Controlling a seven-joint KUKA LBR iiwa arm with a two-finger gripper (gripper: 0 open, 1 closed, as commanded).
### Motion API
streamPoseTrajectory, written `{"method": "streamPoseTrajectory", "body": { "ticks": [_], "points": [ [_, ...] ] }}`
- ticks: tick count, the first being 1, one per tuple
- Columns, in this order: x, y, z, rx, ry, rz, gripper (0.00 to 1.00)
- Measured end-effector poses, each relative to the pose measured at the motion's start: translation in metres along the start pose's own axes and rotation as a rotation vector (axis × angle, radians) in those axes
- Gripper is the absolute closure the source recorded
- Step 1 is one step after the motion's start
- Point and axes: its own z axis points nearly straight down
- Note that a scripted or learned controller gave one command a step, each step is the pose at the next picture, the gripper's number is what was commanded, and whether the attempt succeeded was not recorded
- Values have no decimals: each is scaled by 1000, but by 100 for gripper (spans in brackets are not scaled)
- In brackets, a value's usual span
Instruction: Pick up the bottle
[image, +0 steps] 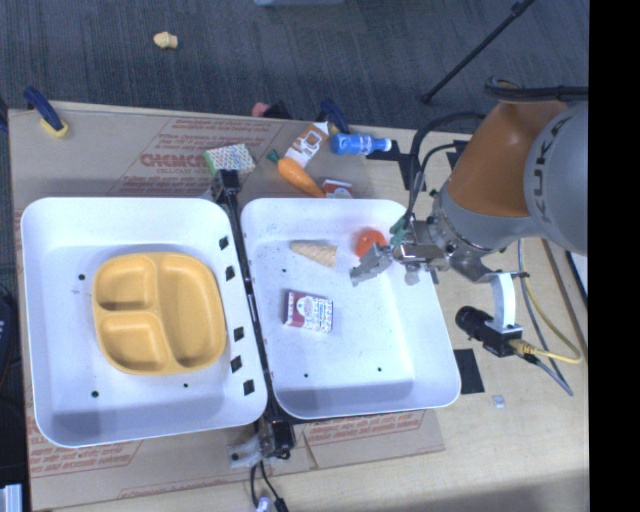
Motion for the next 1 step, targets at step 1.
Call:
{"method": "streamPoseTrajectory", "body": {
  "ticks": [1],
  "points": [
    [0,0,-10,2,1,-5,100]
  ]
}}
